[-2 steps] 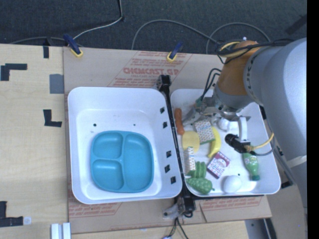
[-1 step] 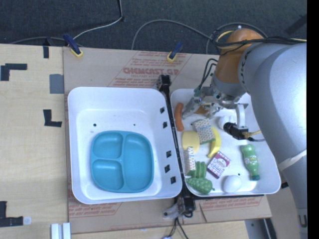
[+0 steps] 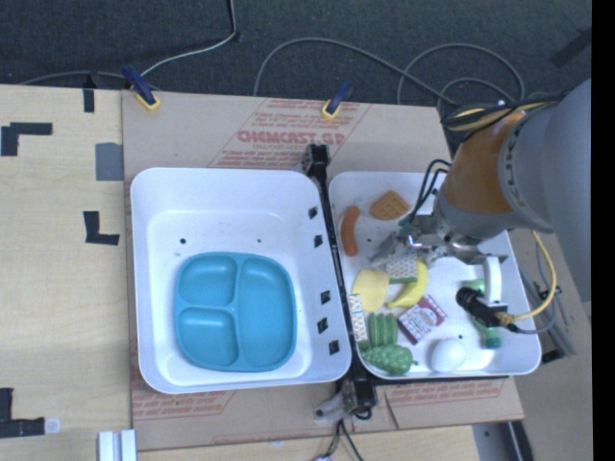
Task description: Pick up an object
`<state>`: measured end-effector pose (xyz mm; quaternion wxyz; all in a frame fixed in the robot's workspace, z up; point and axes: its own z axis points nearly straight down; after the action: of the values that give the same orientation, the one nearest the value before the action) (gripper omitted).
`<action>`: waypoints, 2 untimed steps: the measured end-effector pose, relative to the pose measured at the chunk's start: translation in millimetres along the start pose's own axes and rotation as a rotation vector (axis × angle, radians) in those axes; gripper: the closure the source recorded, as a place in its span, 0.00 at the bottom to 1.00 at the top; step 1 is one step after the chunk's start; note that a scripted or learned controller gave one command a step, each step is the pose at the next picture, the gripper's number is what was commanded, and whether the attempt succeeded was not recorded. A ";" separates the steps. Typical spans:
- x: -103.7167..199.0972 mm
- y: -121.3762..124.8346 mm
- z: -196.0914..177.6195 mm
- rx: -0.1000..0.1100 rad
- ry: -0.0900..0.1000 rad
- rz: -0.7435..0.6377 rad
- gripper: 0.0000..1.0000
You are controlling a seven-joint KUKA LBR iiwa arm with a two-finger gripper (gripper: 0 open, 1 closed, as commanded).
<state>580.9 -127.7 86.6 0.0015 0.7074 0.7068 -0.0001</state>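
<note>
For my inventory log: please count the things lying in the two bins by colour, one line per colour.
Blue: 1, divided plate
Orange: 2, sausage, cracker
Yellow: 2, banana, yellow piece
Green: 2, green bundle, bumpy vegetable
White: 1, egg
Maroon: 1, packet
Total: 9

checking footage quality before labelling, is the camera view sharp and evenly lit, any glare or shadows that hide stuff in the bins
Camera view: light is even and soft, with mild bright wash on the white bin walls; the blue plate reads clearly. The image is slightly soft overall, so small toys near the banana blur together. The arm covers and shades part of the right bin, hiding the gripper tips.
</note>
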 end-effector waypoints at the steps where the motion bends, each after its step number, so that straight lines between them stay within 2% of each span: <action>1: 23.4 -64.0 -0.8 -0.002 0.001 0.000 0.00; 2: 22.4 5.3 0.0 -0.004 0.001 -0.002 0.00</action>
<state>586.2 -105.3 86.5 0.0027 0.7065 0.7077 0.0016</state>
